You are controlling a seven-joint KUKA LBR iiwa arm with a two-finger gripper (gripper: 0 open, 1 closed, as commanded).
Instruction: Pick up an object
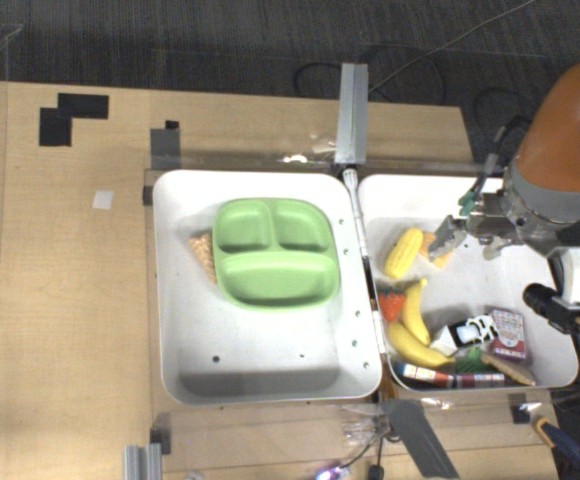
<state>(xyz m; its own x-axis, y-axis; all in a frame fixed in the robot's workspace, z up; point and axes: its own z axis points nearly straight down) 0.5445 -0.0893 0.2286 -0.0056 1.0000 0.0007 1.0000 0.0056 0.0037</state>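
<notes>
My gripper (457,230) hangs over the upper middle of the right bin (530,268), below the arm's orange band (570,128). Just left of it lies a yellow corn cob (403,252), and a small orange piece (437,255) sits right at the gripper's tip. I cannot tell whether they touch. Further forward in the bin lie a banana (411,330), a red-orange item (394,301), a black-and-white toy (476,330), a red box (508,333) and markers (452,376).
The left bin (185,348) holds a green divided plate (274,251) with a brown cracker-like item (202,255) poking out at its left edge. A metal post (352,113) stands behind the divider between the bins. Cables run across the dark floor at the back.
</notes>
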